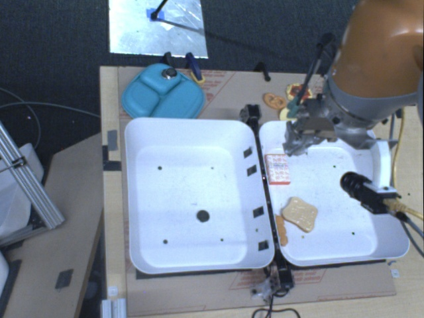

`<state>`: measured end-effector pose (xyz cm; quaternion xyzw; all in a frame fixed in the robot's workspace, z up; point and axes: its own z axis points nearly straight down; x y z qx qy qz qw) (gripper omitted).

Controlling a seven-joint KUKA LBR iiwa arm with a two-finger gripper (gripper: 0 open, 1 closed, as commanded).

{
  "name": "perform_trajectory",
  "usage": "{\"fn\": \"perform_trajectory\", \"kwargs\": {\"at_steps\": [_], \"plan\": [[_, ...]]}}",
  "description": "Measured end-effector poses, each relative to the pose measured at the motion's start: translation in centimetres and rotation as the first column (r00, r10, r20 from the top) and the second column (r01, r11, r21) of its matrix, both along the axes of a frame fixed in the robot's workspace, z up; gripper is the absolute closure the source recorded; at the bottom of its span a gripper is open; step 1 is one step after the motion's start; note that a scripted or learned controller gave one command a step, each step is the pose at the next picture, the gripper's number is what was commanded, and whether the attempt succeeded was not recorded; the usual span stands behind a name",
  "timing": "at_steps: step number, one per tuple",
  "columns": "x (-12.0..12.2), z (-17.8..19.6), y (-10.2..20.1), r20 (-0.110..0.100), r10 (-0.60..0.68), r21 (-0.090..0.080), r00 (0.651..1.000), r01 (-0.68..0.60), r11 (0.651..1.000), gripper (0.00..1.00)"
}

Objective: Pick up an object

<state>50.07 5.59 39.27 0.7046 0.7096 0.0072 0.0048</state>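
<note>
As the jaws, grip state impossible to tell, hover over the right bin's (344,244) far left, lowering onto the packet (278,169) seems next.

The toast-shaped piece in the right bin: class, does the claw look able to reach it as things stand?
Probably yes. The toast-shaped piece lies uncovered on the floor of the right bin, and the claw hangs over that bin, near a red-and-white packet; nothing stands between them.

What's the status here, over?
Hand over right bin's far-left corner, nothing visibly held. Red-and-white packet just beside it, toast slice nearer front, both loose. Nothing blocking either.
</note>
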Motion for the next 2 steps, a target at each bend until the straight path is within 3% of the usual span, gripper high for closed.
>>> {"fn": "perform_trajectory", "kwargs": {"at_steps": [1,2], "plan": [[-1.4,4.4,-3.2,-0.008,-0.009,-0.003,1.0,0.009,1.0,1.0],[-1.5,-7.2,-4.5,-0.025,-0.008,-0.005,1.0,0.008,1.0,1.0]]}}
